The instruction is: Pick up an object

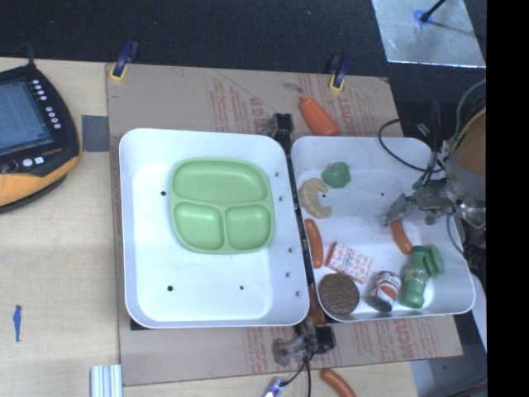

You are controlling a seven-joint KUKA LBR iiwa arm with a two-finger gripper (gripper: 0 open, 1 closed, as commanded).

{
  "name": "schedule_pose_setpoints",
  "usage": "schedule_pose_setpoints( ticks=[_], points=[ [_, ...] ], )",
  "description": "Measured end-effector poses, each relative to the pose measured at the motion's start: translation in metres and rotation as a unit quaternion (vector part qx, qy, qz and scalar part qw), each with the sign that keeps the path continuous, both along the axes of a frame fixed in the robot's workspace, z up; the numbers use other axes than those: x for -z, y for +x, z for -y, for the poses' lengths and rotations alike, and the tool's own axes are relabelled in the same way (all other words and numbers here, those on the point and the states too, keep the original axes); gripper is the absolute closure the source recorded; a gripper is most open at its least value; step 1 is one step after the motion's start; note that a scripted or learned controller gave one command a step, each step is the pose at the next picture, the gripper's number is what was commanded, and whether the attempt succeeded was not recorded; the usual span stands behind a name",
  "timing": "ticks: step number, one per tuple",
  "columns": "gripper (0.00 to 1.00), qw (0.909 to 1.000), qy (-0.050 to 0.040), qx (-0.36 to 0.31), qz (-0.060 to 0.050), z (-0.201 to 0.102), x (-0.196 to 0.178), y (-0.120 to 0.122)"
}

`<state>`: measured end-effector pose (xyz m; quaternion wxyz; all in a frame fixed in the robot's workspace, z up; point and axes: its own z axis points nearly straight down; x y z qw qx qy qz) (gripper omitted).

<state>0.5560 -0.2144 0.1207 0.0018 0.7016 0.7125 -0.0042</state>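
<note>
Camera view | right bin (376, 150): brown disc (340, 294) at 7 o'clock, green bottle (420, 275) at 4 o'clock, orange sausage (401, 237) beside it | gripper (395, 215) at 3 o'clock, fingers' state cannot be told | left bin (149, 222) holds green tray (221, 204).

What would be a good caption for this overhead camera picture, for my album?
Robot arm's tool reaches into the right bin of toy foods; a green divided plate sits in the left bin.

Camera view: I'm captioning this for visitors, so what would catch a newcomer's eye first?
The green divided plate lies alone in the left bin. The right bin holds a jumble of small toy foods. The end effector hangs over that bin's right side, beside a small orange sausage.
</note>
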Motion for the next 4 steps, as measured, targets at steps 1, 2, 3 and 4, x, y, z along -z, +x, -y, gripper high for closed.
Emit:
schedule_pose_setpoints(
  ticks=[1,2,3,4],
  points=[
    [0.0,1.0,0.0039,0.004,-0.001,-0.003,0.029,-0.008],
    [1.0,1.0,0.0033,0.002,-0.001,-0.002,0.019,-0.008],
    [1.0,1.0,0.0034,0.004,0.001,-0.067,-0.029,-0.002],
    [1.0,1.0,0.0035,0.004,0.001,-0.156,-0.071,-0.002]
  ],
)
